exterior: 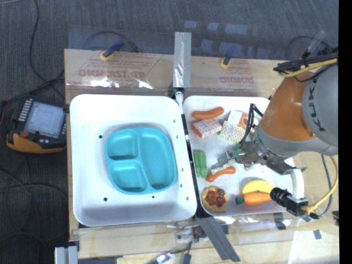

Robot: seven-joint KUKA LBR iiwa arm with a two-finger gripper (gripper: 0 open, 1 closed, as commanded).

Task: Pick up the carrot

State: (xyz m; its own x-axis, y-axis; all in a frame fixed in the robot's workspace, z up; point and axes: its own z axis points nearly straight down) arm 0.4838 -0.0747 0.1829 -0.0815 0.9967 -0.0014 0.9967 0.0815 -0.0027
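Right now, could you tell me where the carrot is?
The carrot lies at the near edge of the right bin, just below the banana and right of the small pizza.

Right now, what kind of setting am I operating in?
Most likely a robotics lab bench rather than a kitchen. Two white bins sit on a taped board over grey carpet, loose cables trail around, a teach pendant lies on the floor, and the food, including the carrot, looks like toys.

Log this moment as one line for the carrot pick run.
phase: approach | end effector: over right bin, near hot dog | carrot: lying by banana, not held | blue tray: left bin
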